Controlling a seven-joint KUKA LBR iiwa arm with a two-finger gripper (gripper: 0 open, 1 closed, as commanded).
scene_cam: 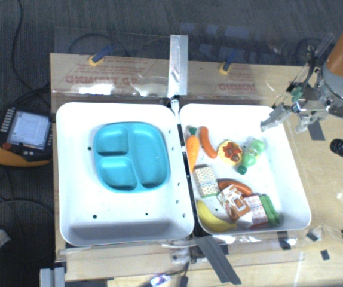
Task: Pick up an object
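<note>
1. Camera view: the gripper [286,116] hung over the right bin's [297,184] far right corner, fingers spread and holding nothing.
2. The toy food lay heaped below, with the green bottle [251,153] nearest; I judged a blind descent might graze the bin wall or wedge between neighbours.

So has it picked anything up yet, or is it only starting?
Only starting, it seems. The gripper hovers at the right bin's upper right rim with nothing between its fingers. The carrot, banana and green bottle lie in the bin. Reaching down and grasping remain.
</note>
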